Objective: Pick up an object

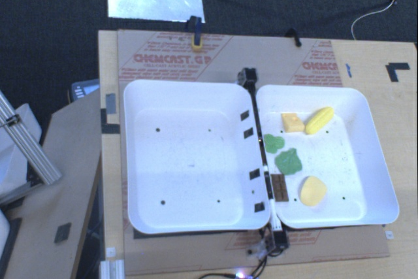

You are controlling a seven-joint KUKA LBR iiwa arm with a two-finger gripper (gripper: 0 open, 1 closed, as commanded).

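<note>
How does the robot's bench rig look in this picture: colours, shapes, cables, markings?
The left bin and the right bin are shallow, white, with rounded corners. Black clips sit along their shared edge. The brown board beneath bears red CHEMCAST lettering. A white cable curls at the upper right.

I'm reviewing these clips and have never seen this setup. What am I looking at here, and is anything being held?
This is one fixed camera looking down at a slant on a bench where a robot arm is meant to pick up objects. Two shallow white bins sit side by side. The right bin contains toy food: a yellow corn cob, an orange cheese-like block, two green leafy pieces, a brown chocolate-like bar and a yellow lemon-like piece. All of them lie loose on the bin floor, so nothing is held.
</note>
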